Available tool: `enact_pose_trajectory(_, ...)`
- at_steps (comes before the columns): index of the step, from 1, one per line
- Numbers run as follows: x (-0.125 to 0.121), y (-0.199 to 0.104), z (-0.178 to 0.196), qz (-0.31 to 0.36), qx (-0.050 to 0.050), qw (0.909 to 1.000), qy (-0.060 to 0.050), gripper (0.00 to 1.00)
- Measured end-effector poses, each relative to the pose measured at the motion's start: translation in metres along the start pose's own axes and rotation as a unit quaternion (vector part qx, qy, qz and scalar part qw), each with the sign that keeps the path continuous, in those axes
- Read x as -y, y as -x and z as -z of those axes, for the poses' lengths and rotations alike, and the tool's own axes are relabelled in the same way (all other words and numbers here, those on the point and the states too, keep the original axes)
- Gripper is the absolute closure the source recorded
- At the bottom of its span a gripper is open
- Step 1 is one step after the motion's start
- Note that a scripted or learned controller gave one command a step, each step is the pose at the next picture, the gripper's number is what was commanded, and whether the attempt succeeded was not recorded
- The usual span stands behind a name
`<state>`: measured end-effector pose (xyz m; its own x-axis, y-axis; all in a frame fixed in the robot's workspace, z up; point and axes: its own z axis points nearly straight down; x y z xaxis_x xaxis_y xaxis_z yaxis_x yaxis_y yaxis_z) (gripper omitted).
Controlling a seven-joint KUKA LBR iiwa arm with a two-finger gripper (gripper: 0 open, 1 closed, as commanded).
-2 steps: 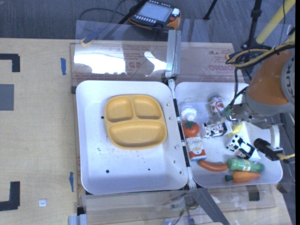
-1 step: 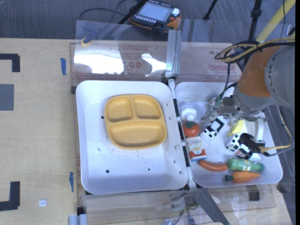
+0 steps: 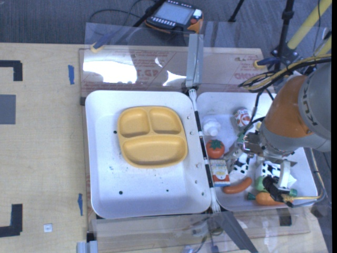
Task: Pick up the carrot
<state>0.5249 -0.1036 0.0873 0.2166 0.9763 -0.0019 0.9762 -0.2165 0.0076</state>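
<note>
The carrot (image 3: 265, 198) is a small orange piece with a green stub at its left end. It lies at the front edge of the right bin (image 3: 310, 181), just right of a red-orange sausage (image 3: 237, 185). My gripper (image 3: 245, 149) hangs over the middle of the right bin, up and to the left of the carrot and above a cow-patterned toy (image 3: 240, 166). Nothing shows between the gripper and the carrot. The wrist covers the bin's right part.
The right bin also holds a tomato (image 3: 215, 148), a white bottle (image 3: 210, 127), a round can (image 3: 241, 117), a juice carton (image 3: 219, 173) and a green piece (image 3: 259, 183). The left bin (image 3: 100, 157) holds a yellow divided plate (image 3: 152, 136).
</note>
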Motion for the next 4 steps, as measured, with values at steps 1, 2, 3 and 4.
enact_pose_trajectory(1,0.045,-0.003,0.018,-0.121,-0.001,0.9926,-0.001,0.00)
enact_pose_trajectory(2,-0.006,-0.010,-0.001,-0.174,-0.001,0.9848,-0.002,0.00)
enact_pose_trajectory(3,-0.007,-0.010,0.010,-0.173,0.000,0.9850,0.000,1.00)
enact_pose_trajectory(4,-0.007,-0.009,0.010,-0.173,0.000,0.9848,0.000,0.00)
